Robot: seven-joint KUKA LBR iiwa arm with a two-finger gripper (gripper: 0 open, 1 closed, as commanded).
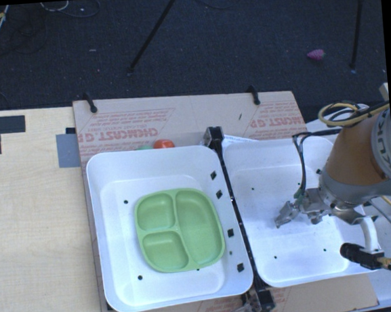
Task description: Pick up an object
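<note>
Two shallow white bins side by side on a cardboard sheet [179,119] printed with red lettering, all on a pale wooden bench [32,234]. In the left bin [110,193], a light green divided plate [179,229] with three compartments, lying flat near the middle, clear of the walls. Behind that bin's far rim, a small orange object [164,144] partly hidden, with a sliver of something green beside it; too small to identify. In the right bin [280,267], the grey arm with its orange band [350,155] reaching in from the right, wrist low over the floor. Gripper [282,216] pointing left over the middle of the right bin, metal fingers slightly parted, nothing visible between them. Well apart from the green plate, with the black divider clips [230,203] between.
</note>
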